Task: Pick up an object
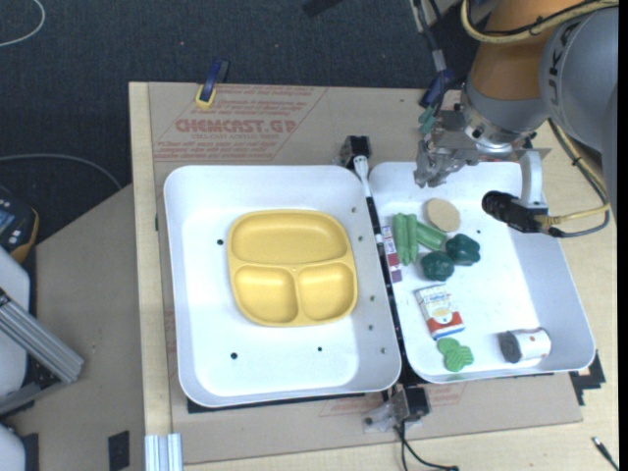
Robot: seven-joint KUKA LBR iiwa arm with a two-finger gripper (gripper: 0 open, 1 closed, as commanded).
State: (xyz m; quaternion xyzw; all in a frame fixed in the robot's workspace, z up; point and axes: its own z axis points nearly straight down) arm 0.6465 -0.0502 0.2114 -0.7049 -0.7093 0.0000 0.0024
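The arm's grey body and orange band run off the top right edge, and the hand [432,170] hangs over the far corner of the right shallow white bin [564,292]; I cannot tell how its grip stands. Just beside it in that bin lies a round tan disc [443,214], then green pod-shaped toys [415,234], a dark green lump [451,255], a small red-and-white carton [439,311] whose print is too small to read, a green knobbly piece [454,354] and a grey-and-white cylinder [525,344]. The left white bin [196,263] holds a yellow three-compartment plastic tray [292,266]. The brown cardboard-covered counter [245,121] bears red lettering, roughly "CHEMCAST". Dark carpet lies beyond.
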